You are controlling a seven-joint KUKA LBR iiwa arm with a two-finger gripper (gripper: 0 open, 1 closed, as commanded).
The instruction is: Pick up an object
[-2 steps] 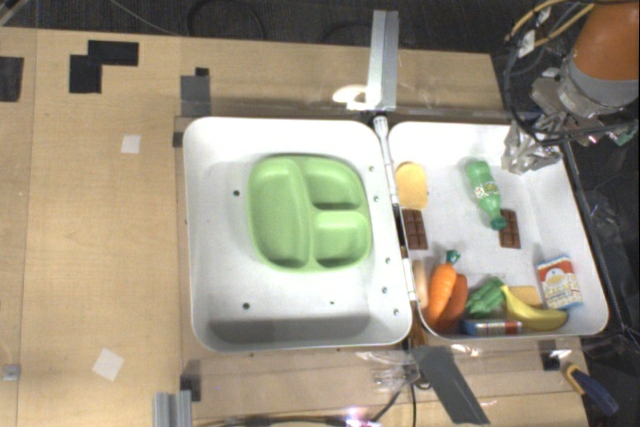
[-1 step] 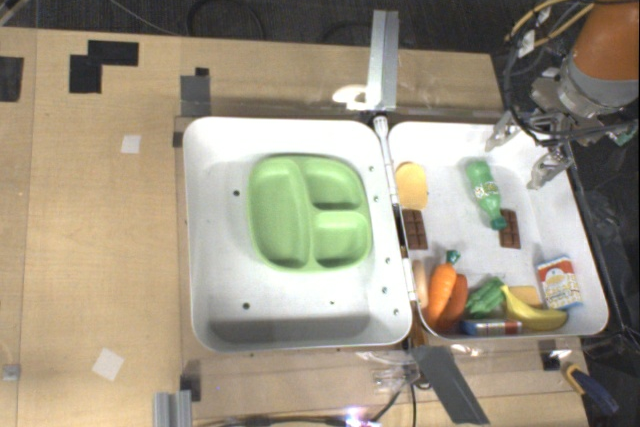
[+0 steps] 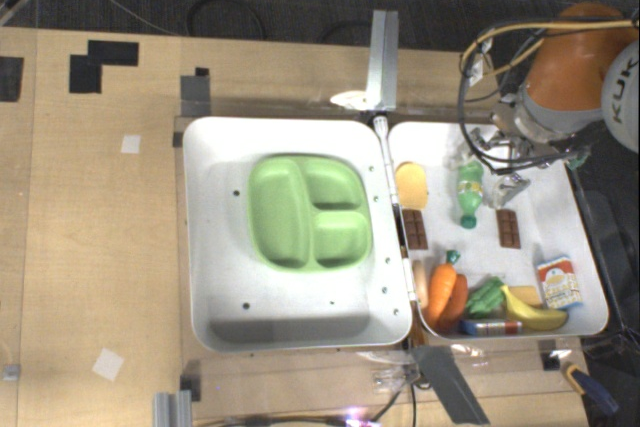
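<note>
My gripper [image 3: 506, 183] hangs over the far part of the right bin [image 3: 590, 245], under the arm's orange band [image 3: 570, 75]. A green bottle [image 3: 468, 193] lies just left of it and a brown chocolate bar [image 3: 509, 229] just in front of it. Nothing shows held in the gripper. Further left in this bin are a yellow rounded item [image 3: 411, 183] and a second chocolate bar [image 3: 416, 232]. Along the near edge lie a carrot [image 3: 441, 283], a green leafy item [image 3: 487, 295], a banana [image 3: 532, 310], a small carton [image 3: 559, 282] and a red and blue pen [image 3: 490, 326].
The left bin [image 3: 215, 305] holds a green divided plate [image 3: 310, 212]. A metal post [image 3: 383, 65] stands behind the rim between the bins. Cables loop around the wrist [image 3: 480, 105]. The wooden bench [image 3: 90, 245] stretches to the left.
</note>
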